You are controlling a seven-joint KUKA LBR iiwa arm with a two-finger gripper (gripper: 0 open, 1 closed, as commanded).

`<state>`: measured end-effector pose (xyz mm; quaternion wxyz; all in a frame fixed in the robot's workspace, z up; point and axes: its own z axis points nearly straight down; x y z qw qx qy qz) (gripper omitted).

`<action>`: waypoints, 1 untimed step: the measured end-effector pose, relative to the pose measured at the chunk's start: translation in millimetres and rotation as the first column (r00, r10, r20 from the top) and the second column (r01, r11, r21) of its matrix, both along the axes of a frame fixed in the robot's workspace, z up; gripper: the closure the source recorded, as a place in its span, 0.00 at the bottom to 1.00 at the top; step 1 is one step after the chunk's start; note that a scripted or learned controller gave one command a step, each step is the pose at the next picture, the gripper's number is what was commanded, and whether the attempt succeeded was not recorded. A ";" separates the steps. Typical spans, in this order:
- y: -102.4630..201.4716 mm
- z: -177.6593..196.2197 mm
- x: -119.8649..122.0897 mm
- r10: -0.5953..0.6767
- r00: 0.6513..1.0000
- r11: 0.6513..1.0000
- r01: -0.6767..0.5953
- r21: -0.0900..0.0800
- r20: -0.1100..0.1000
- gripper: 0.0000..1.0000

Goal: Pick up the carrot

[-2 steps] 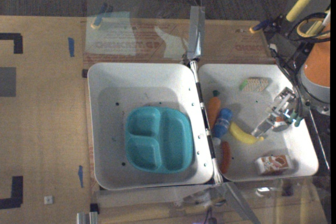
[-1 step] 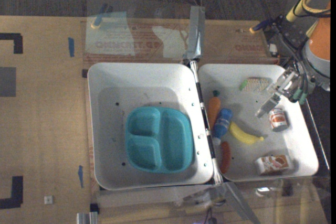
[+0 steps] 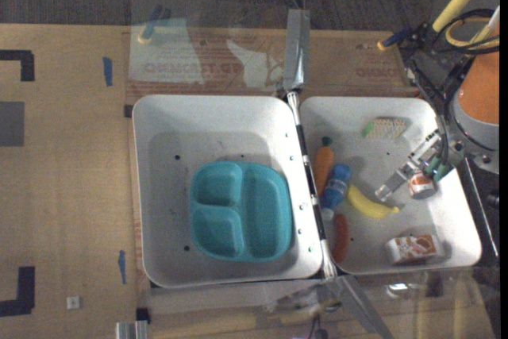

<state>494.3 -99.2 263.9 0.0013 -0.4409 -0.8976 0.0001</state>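
The carrot point(image 3: 323, 163) looks light, rigid and smooth, best pinched across its thick middle; the pincer point(image 3: 401, 179) hangs open and empty.

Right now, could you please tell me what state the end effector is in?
End effector: open, holding nothing, low in the right bin above the banana; the carrot lies untouched to its left.

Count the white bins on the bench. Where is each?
2. The left bin holds a teal tray; the right bin holds the carrot and other items.
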 end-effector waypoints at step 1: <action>99.7 -28.7 -15.1 0.288 0.958 0.958 -0.288 0.001 0.000 0.00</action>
